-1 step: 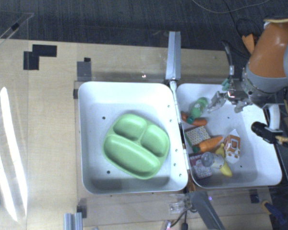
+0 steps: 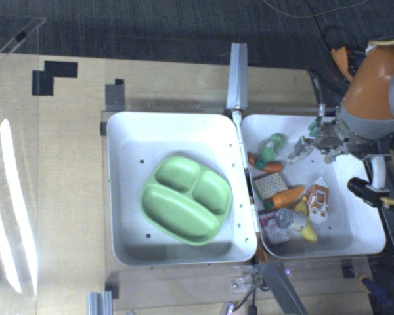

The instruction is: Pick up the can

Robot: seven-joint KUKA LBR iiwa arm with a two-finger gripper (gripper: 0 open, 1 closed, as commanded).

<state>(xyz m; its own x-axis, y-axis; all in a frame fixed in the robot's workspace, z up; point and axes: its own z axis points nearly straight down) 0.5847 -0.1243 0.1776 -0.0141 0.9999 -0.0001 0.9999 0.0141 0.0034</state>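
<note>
Hovering over the upper part of the right bin (image 2: 374,241), the gripper (image 2: 306,147) has its two fingers spread apart with nothing between them; their tips point toward the bin's left side. The grey arm (image 2: 374,90) with its orange band reaches in from the right. Below and left of the gripper lie a green toy (image 2: 272,144), two carrots (image 2: 287,197) and a small carton (image 2: 318,201). The can (image 2: 278,223) lies on its side near the bin's lower left corner, its long axis running roughly left to right, its round end facing right. A yellow item (image 2: 307,231) touches it. The left bin (image 2: 125,195) holds a green divided plate (image 2: 186,199).
</note>
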